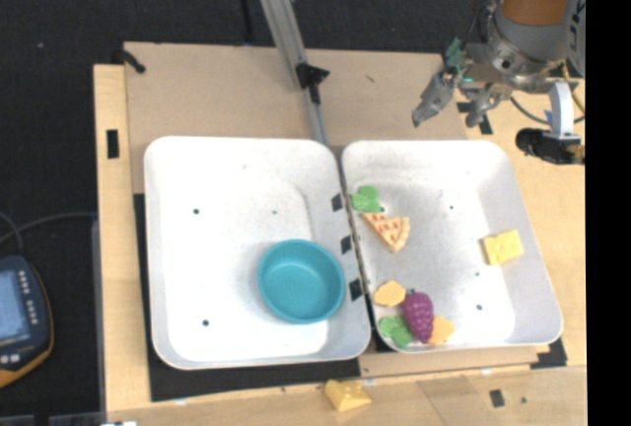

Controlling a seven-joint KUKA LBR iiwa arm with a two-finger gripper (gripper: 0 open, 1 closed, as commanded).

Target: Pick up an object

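Your claw [455,106] hung spread and empty past the right white plastic bin's [493,168] twelve o'clock rim; the yellow cheese-like block [502,248] lay at three o'clock inside.

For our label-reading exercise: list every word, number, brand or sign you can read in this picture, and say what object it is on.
No text can be read here.
The handheld device at the left edge has a screen, but anything on it is too small and blurred to read.
The blue bowl, pizza slice toy, yellow block and purple grapes carry no visible lettering.
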